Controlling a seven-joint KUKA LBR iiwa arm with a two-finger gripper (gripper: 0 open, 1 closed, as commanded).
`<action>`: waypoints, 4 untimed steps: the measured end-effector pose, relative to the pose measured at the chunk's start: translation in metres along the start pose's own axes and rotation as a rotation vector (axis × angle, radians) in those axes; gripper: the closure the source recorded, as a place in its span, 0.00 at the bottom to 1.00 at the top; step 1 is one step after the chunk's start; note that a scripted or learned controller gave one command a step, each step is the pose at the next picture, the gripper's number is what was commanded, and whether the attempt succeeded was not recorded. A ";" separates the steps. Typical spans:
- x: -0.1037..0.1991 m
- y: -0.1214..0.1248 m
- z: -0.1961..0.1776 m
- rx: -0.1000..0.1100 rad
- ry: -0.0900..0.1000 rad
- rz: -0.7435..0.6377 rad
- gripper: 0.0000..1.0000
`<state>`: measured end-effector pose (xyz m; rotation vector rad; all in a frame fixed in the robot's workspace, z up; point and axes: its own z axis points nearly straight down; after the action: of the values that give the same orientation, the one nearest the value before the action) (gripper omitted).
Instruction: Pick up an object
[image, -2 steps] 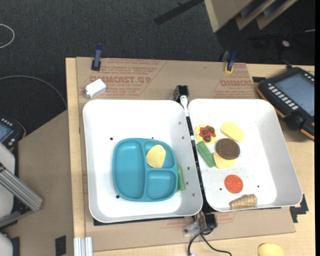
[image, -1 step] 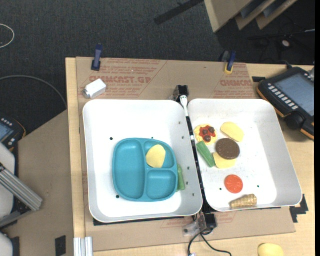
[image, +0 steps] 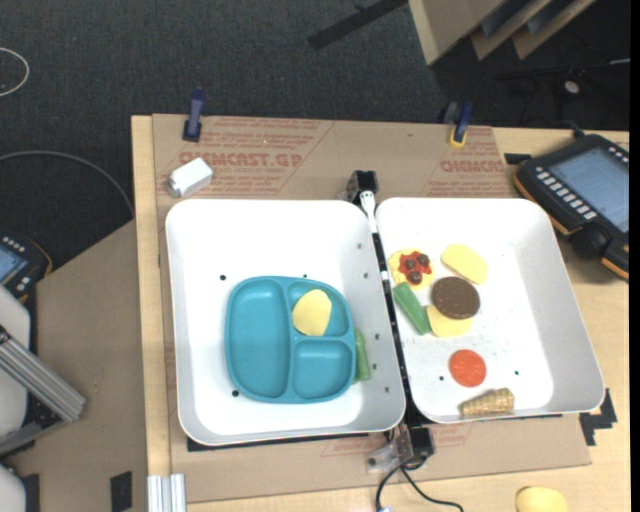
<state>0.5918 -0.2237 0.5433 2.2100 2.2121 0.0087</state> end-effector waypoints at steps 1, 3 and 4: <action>0.004 -0.015 0.154 0.029 0.012 0.002 1.00; 0.001 -0.025 0.140 0.023 0.009 0.002 1.00; -0.001 -0.046 0.000 -0.004 -0.002 0.001 1.00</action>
<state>0.5460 -0.2245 0.5431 2.2077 2.2081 0.0110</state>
